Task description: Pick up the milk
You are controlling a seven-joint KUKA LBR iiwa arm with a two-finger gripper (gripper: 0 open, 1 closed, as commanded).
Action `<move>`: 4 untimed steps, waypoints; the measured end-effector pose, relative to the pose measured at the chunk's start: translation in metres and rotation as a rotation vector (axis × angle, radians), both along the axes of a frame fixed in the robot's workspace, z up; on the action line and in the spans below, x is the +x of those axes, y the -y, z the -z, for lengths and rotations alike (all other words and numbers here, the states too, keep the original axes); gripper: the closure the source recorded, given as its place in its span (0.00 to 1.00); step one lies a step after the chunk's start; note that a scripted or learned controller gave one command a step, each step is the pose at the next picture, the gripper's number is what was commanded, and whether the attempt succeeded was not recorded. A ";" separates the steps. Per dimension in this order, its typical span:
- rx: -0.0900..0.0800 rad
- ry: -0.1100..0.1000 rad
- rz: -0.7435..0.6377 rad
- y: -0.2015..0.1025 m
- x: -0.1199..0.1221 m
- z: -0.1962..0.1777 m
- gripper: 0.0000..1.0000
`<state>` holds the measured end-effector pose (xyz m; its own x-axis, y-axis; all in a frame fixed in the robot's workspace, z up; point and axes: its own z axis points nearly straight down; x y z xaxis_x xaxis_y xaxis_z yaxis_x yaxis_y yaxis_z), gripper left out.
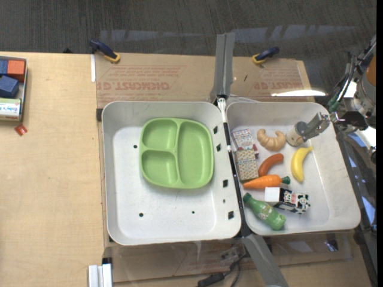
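From my feed I count two white bins on the table [54,208]. The left bin [119,220] holds one green divided plate [177,153] with three compartments. The right bin [341,190] holds the rest: one croissant [271,139], one banana [298,162], one sausage [270,162], one carrot [264,182], one green bottle [264,213], two small patterned packets [245,154] lying one above the other by the divider, and one milk carton [288,197], white with black cow patches, lying on its side near the front wall, just beside the bottle and below the carrot. The end effector [311,128] sits over the bin's back right area, near the banana's upper end and well apart from the milk. I cannot tell how wide it stands. Two clamps [105,51] grip the cardboard behind. One box of blocks [12,88] sits far left.
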<state>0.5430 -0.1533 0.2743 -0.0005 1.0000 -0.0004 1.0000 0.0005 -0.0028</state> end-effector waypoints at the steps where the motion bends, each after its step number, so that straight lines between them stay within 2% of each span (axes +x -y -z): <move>1: 0.001 -0.001 0.051 0.017 -0.041 0.142 0.00; 2: 0.002 0.001 -0.258 0.046 -0.057 0.182 0.00; 3: 0.002 0.003 -0.255 0.047 -0.057 0.172 1.00; 4: 0.001 0.005 -0.251 0.048 -0.056 0.163 1.00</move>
<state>0.4872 -0.2012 0.1112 -0.2487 0.9686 -0.0001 0.9686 0.2487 0.0023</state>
